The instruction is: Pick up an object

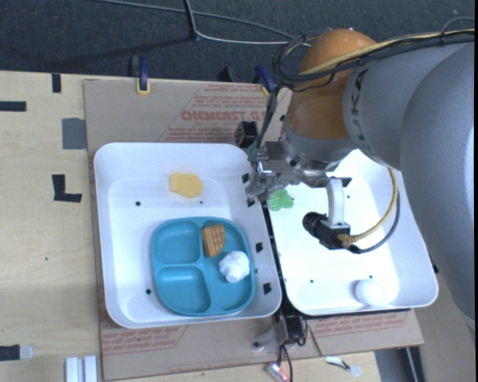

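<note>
My gripper (260,183) hangs low over the wall shared by the two bins, under the grey wrist and orange band. A small green object (282,201) lies just right of and below it, at the left edge of the right bin (398,237), partly hidden by the gripper body. In the left bin (111,213) a yellow lump (186,185) rests near the back. A blue divided tray (183,285) at that bin's front holds a brown piece (213,239) and a white crumpled piece (234,267). A white ball (374,291) sits in the right bin's front corner.
The big grey arm covers the right bin's back and right side. A black fitting with a yellow hose (328,229) hangs over the right bin's middle. Both bins stand on a cardboard sheet (191,110), with cables along the back.
</note>
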